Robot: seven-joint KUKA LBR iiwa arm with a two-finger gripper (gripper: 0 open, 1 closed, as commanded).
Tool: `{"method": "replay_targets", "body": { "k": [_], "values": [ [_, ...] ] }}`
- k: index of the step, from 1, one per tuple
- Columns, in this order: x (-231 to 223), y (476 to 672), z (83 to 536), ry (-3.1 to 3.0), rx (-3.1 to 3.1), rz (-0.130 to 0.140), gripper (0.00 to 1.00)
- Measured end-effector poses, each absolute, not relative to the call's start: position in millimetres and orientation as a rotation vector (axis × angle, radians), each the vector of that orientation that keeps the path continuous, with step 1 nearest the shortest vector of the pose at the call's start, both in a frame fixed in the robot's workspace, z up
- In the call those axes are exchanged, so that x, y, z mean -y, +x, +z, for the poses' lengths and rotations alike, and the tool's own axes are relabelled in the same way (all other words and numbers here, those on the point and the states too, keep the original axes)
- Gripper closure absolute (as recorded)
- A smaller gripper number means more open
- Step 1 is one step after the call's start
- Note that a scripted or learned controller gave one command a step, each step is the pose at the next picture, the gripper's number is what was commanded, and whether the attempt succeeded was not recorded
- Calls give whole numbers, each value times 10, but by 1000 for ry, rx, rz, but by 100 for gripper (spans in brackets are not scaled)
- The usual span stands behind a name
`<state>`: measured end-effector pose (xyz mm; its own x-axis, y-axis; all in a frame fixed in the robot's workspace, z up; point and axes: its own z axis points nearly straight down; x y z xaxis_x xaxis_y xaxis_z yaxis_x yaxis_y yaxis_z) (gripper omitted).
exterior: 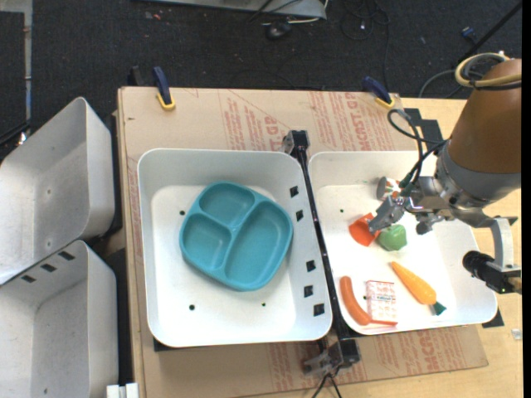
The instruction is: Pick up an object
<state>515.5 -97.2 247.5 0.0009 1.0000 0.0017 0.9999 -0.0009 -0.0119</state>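
Two white bins on the table [216, 110]. Left bin [166, 305]: one teal divided plate [236, 235], wide bare floor around it. Right bin [465, 301]: four toy foods and one small packet [382, 299]. One orange wedge [362, 230] and one green ball [393, 238] touching, mid-bin; one carrot [415, 283] and one red sausage [354, 299] near the front rim. Hand [388, 214] low over wedge and ball; finger state hidden, cannot tell. Open floor toward the far rim.

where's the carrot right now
The carrot lies in the right bin, toward its front, just right of the small card and below the green ball.
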Motion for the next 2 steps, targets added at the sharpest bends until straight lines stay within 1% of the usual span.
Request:
{"method": "replay_targets", "body": {
  "k": [1, 2],
  "values": [
    [972, 5176, 2528, -2220, 2222, 1, 0],
    [991, 5187, 1890, -2221, 2215, 6, 0]
  ]
}}
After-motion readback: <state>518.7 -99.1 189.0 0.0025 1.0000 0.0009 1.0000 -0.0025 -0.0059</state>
